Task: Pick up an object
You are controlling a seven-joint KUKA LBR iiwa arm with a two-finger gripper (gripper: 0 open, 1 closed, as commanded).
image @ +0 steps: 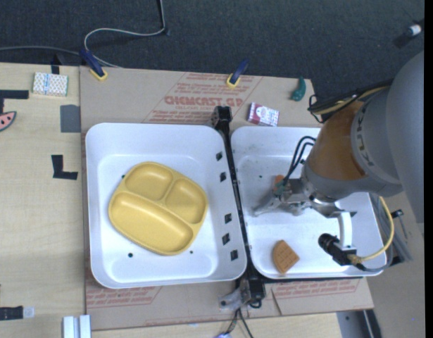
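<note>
Reaching into the right bin

Gripper point(264, 204) sits low over the right bin point(258, 153), fingers seemingly apart, though the view is blurry. A brown cracker-like object point(285, 256) lies near the bin's front edge, apart from it. The left bin point(103, 189) holds a yellow divided tray point(158, 207).

white bins: two point(103, 189) point(308, 270)
yellow divided plate: one point(158, 207)
brown cracker: one point(285, 256)
blue-yellow clamps: two point(95, 65) point(238, 74)

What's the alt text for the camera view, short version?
A grey arm's gripper reaches down into the right white bin, near a tan cracker-like piece. The left bin holds a yellow divided tray.
</note>
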